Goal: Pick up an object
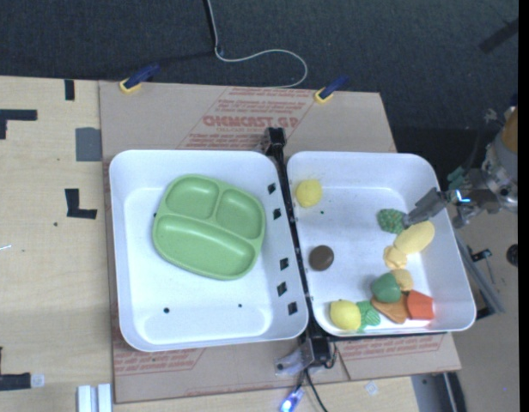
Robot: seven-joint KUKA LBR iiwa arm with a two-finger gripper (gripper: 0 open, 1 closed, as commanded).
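Plastic toy food lies in the right bin (350,166), the white shallow tray I reach into from its right rim. My gripper (416,213) hangs low over that bin's right side, dark fingers slanting down to the left; whether they are spread or closed I cannot tell, and nothing shows clearly between them. Just at my tip sits a bumpy green piece (389,221), broccoli-like in texture. Right below my tip lies a smooth pale yellow lump (411,239), long and rounded. Farther below me cluster a green rounded piece (386,287), an orange-red blocky piece (418,305) and a glossy yellow lemon shape (345,315). To my left, well apart, rest a flat brown disc (321,257) and a small yellow ball (308,193). Beyond the divider, far to my left, the left bin (136,178) holds a matte green compartment plate (209,226) with three sections. Under both bins lies brown cardboard (247,114) with red print, too blurred for me to read with certainty.
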